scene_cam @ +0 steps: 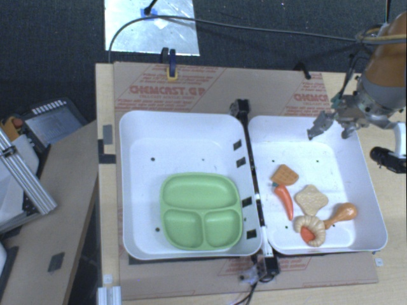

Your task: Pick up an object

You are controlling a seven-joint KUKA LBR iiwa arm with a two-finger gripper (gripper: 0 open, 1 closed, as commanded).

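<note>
The arm came in from the right, its gripper [332, 126] hanging open above the far edge of the right bin [362, 170], holding nothing. Toy foods lay clustered near that bin's front: an orange carrot [285, 201], a tan cracker [311, 199], a drumstick [339, 215]. A green divided plate [200, 210] sat in the left bin [146, 145].

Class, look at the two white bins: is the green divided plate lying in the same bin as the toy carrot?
No. The green divided plate lies in the left bin, while the toy carrot lies in the right bin.
</note>
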